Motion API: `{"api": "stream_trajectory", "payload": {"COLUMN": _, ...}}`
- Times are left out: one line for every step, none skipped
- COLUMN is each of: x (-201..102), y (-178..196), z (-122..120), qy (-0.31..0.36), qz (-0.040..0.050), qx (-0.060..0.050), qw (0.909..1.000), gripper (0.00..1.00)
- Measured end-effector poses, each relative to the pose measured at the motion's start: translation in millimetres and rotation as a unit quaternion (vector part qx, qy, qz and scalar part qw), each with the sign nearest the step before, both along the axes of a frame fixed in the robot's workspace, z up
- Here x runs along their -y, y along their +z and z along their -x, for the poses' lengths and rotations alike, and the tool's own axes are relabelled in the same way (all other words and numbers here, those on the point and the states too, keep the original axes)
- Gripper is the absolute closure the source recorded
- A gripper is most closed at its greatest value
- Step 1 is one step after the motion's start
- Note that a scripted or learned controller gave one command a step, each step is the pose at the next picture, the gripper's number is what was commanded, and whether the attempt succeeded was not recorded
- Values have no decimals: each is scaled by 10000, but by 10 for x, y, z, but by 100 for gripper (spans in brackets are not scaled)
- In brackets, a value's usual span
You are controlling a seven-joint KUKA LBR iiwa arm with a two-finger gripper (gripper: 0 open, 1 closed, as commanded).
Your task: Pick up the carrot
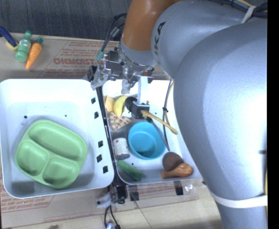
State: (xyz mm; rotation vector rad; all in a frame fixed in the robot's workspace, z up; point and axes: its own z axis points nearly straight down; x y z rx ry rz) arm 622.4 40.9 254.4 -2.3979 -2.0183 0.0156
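Tool over the right bin, carrot way off in the corner

Tool (126,82) hangs at the right bin's (151,176) top edge, can't tell its grip; carrot (33,54) lies outside on the cardboard surface (72,56), upper left, above the left bin (5,99).

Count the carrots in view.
1. The carrot lies on the cardboard outside the bins, beyond the left bin, beside a green bottle. The arm may hide others in the right bin.

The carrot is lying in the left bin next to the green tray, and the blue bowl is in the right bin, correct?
Not quite. The camera view shows the carrot outside both bins, on the cardboard beyond the left bin. The green tray and blue bowl are as stated.
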Motion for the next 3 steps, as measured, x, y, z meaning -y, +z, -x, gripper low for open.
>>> {"api": "stream_trajectory", "payload": {"x": 540, "y": -655, "z": 17, "qy": -585, "qz": 21, "qx": -3, "qw": 9983, "gripper": 0}}
{"api": "stream_trajectory", "payload": {"x": -321, "y": -377, "z": -334, "qy": -2353, "qz": 9, "qx": 20, "qw": 9719, "gripper": 0}}
{"api": "stream_trajectory", "payload": {"x": -791, "y": -1684, "z": 311, "qy": -1183, "qz": 15, "qx": -40, "qw": 9930, "gripper": 0}}
